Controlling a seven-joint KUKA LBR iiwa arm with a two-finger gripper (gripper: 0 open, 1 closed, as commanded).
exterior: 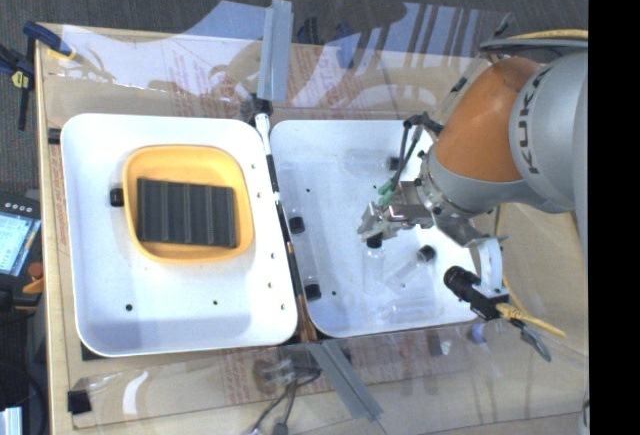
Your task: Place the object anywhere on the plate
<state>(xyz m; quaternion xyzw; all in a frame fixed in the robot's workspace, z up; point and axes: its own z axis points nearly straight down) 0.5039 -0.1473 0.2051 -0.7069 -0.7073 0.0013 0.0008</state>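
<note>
Pincer (378,223) low over right white bin (330,303)

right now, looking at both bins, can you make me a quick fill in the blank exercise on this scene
1. The yellow plate sits in the ____ bin of the camera view.
2. The dark ridged block rests on the ____.
3. The gripper hangs over the ____ bin of the camera view.
4. The band above the arm's wrist is ____.

Missing words: left; plate; right; orange
</note>
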